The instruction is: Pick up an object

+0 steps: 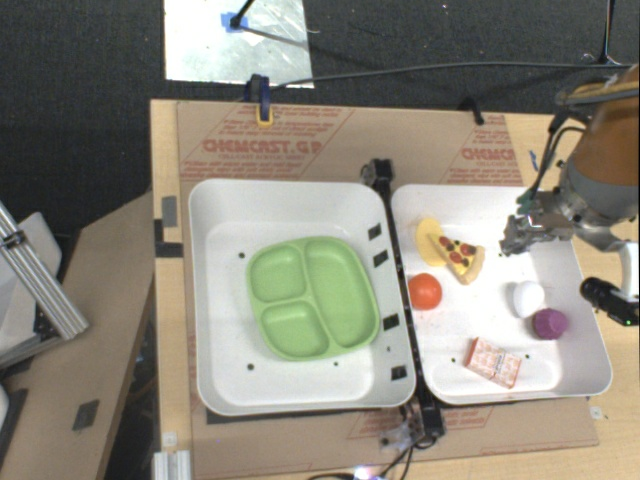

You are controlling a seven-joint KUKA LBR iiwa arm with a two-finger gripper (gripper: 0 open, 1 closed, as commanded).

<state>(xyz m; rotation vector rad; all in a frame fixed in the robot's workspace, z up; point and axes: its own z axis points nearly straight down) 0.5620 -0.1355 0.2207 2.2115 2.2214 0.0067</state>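
The end effector [518,232] hung over the right bin [590,368] near its far right part, nothing visibly between its fingers, and whether they were apart or together couldn't be told. In the right bin lay a pizza slice [462,257] against a yellow piece [430,240], an orange ball [425,291] near the divider, a white egg [527,297] just beside a purple ball [549,322], and a pink packet [494,361] toward the front. The left bin [220,228] on the table [180,128] held a green divided tray [312,296].
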